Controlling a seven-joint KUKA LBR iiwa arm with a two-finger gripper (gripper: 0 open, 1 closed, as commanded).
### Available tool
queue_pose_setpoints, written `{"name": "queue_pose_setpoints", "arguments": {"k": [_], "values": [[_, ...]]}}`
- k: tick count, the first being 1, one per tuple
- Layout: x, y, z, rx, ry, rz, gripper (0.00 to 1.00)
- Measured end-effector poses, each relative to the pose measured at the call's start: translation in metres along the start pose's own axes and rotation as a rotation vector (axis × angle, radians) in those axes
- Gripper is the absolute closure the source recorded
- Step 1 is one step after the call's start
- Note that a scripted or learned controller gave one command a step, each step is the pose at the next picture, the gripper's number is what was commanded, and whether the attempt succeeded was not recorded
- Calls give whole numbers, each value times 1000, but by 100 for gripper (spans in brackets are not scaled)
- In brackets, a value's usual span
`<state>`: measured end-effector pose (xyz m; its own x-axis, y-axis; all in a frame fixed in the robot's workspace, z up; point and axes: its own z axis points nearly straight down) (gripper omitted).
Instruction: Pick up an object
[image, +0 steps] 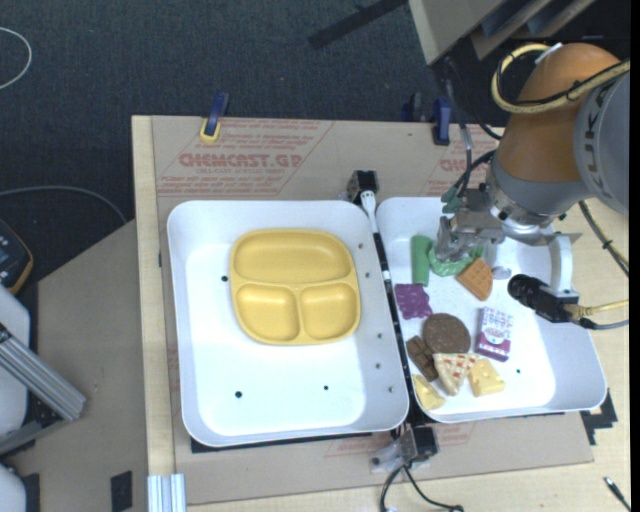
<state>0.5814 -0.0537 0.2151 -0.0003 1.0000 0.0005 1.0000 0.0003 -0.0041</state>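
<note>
Presently, the green item (421, 259) lies in the right bin (570, 385), at its far end, directly beside the gripper (455, 247). The gripper is low over that spot; whether it pinches anything cannot be told. Nearer than the green item lie a purple piece (411, 299), a brown round (446, 332) and cheese wedges (470, 375). A yellow divided tray (295, 284) occupies the left bin (200, 330).

Just left of the gripper (452, 243), a green block (421, 260) crowds it, with an orange cracker (477, 279) close beneath. Farther toward the near rim, a purple piece (411, 299), brown cookie (445, 332), purple packet (494, 333) and cheese wedges (470, 374) lie packed together. Open floor lies along the right bin's (560, 385) right side.
</note>
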Motion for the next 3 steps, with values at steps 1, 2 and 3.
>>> {"name": "queue_pose_setpoints", "arguments": {"k": [1,2,3], "values": [[-12,-3,-3,-2,0,2,100],[0,-3,-2,-2,0,-1,100],[-9,7,-2,-7,-1,0,100]]}}
